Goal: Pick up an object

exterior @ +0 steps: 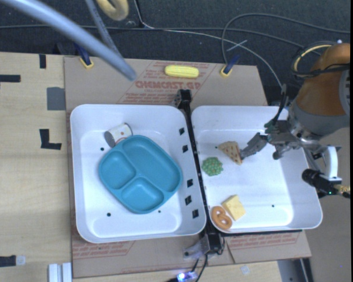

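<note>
Two shallow white plastic bins sat side by side on a sheet of brown cardboard (159, 87) laid over the pale wooden bench (23, 175), with a black divider strip (189, 157) running between them as the main landmark.

To the left of the divider, the left white bin (82, 216) held a blue plastic tray with three compartments (140, 173), lying flat near its middle. A small grey and white cup (117, 134) lay tipped on its side, touching the far left corner of that tray.

To the right of the divider, the right white bin (294, 216) held four small toy foods. A tan wedge like a slice of pizza or cheese (230, 151) lay toward the far side. A green lumpy piece like broccoli (212, 167) rested just beside the divider, near the wedge. At the near edge, close to the divider, a brown pretzel shape (221, 217) lay touching a pale yellow block (234, 207).

Beyond the bins, a yellow corn-like piece (181, 71) lay on the cardboard, past the far end of the divider.

The gripper (265, 147) of the grey arm with the orange band (326, 96) hung low over the right bin, its two dark fingers spread apart. One fingertip (247, 151) reached just beside the tan wedge, perhaps touching its edge. Nothing sat between the fingers.
</note>
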Robot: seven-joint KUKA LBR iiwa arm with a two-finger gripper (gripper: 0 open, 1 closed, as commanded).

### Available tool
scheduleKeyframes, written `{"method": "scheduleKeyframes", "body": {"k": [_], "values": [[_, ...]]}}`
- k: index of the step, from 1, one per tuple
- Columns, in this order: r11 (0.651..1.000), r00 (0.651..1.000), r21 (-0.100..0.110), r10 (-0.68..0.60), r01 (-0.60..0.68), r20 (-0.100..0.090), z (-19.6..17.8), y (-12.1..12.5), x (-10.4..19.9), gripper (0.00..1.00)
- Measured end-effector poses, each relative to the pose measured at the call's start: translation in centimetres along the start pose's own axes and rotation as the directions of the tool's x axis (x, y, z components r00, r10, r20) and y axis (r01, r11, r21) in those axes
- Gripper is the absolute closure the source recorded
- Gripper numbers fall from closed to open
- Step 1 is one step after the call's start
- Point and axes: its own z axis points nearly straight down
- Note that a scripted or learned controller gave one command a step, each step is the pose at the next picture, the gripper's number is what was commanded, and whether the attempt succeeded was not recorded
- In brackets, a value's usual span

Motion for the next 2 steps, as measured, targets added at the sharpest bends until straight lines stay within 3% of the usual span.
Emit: {"method": "scheduleKeyframes", "body": {"k": [1, 2], "values": [[1.0, 1.0, -0.013, -0.004, 0.004, 0.002, -0.7, 0.3, 0.0, 0.0], [1.0, 1.0, -0.007, -0.002, 0.002, 0.002, 5.5, -0.3, -0.2, 0.0]]}}
